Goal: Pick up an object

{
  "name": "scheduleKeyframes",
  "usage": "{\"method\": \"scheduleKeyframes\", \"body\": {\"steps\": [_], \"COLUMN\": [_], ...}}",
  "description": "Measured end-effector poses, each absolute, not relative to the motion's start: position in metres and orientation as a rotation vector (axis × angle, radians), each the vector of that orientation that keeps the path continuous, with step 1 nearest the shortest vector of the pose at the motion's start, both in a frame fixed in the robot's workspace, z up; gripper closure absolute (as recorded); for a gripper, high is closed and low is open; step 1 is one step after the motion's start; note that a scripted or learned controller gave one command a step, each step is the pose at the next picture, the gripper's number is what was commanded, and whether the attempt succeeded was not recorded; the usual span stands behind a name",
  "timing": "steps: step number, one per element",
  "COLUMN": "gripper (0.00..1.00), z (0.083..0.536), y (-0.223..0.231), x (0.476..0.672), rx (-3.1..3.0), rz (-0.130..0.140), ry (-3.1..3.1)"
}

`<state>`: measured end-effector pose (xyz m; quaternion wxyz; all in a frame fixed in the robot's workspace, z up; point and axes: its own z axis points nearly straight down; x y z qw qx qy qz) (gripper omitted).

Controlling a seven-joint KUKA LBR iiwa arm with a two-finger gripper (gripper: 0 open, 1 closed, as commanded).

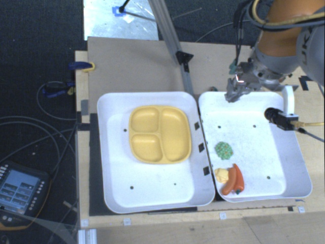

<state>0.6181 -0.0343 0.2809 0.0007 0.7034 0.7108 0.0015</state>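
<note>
Where bins meet, green ball (pixel 223 149) unobstructed.

Divided plate (pixel 160 134) in left bin (pixel 114 187), three food items (pixel 229 174) in right bin (pixel 284 156)

We see a flat tan bench (pixel 142 65) carrying two shallow white bins side by side, their inner edges touching near the bench's middle. The left bin (pixel 114 187) sits squarely on the bench top; the right bin (pixel 289 161) sits slightly turned, its near corner reaching the bench's front edge. A yellow-and-blue clamp (pixel 82 65) grips the bench's left edge near the far corner. A slanted grey pole (pixel 170 32) meets the bench behind the bins through a black bracket (pixel 184 58).
</note>
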Motion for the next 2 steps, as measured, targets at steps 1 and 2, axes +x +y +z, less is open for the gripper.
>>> {"method": "scheduleKeyframes", "body": {"steps": [1, 2], "gripper": [1.0, 1.0], "z": [0.275, 0.272], "y": [0.009, 0.064], "x": [0.621, 0.622], "rx": [2.21, 2.209], "rz": [0.003, 0.004], "ry": [2.233, 2.234]}}
